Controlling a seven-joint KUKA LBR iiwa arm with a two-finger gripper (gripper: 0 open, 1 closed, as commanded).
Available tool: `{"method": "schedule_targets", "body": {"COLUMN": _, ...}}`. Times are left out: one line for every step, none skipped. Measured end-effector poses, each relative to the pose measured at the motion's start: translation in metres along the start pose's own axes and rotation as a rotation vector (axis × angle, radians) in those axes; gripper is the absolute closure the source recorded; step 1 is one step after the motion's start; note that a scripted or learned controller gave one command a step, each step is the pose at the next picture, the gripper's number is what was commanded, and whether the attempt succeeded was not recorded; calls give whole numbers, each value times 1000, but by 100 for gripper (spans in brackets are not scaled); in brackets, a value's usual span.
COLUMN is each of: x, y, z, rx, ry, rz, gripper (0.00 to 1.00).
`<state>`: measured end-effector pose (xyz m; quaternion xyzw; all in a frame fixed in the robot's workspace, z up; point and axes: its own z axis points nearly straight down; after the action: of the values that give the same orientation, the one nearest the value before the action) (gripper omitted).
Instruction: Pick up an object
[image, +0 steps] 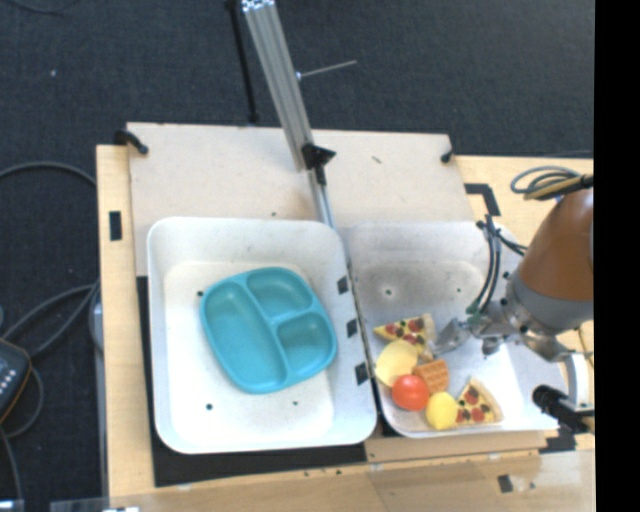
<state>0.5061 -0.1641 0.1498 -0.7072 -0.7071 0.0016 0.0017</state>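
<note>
White right bin (400, 255) holds toy food: pizza slices (405, 329), a tomato (409, 391), a waffle (433, 375). Just beside them hangs the pincer (452, 334); its state cannot be told.

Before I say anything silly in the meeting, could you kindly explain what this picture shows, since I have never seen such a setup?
You are looking down, at a slant, from a fixed camera above a bench. The grey and orange shape on the right is a robot arm; its gripper, a two-finger claw, reaches into the right bin. Its job is to pick up one object. That shallow white bin holds toy food: two pizza slices, a pale yellow piece, a red tomato, a small waffle-like piece and a yellow lemon-like piece. The left bin holds a blue divided plate. The gripper sits just above the food pile, beside the upper pizza slice, and I cannot see anything held between its fingers.
</note>
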Motion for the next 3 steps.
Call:
{"method": "schedule_targets", "body": {"x": -1, "y": 1, "z": 50, "rx": -5, "ry": -2, "rz": 1, "gripper": 0}}
{"method": "schedule_targets", "body": {"x": -3, "y": 2, "z": 38, "rx": -12, "ry": -4, "rz": 9, "gripper": 100}}
{"method": "schedule_targets", "body": {"x": -6, "y": 7, "z": -5, "rx": -11, "ry": -3, "rz": -3, "gripper": 100}}
